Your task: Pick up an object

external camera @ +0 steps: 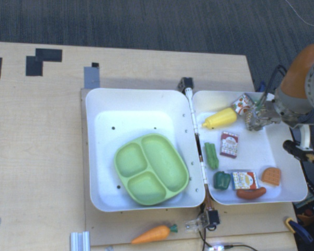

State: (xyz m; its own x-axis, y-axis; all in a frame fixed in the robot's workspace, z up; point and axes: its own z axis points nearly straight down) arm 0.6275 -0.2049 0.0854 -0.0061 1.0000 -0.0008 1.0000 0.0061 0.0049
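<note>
While the gripper [257,120] sits low at the far end of the right bin [298,196], just beside a small red-and-white printed packet [242,104], whether it grasps anything cannot be told. Near it lies a yellow mustard bottle [220,118], then a red carton [229,144], a green pickle [211,155], a green pepper [222,180], a printed box [245,180], a sausage [250,193] and a waffle [271,176]; none of the printing can be read. A green divided plate [152,169] fills the left bin [97,140], and a toy carrot [153,234] rests on the bench [36,166].

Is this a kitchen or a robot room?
Likely a robot test bench: a grey arm's gripper reaches into a white bin of toy food, like the mustard bottle, over plain carpet.
</note>
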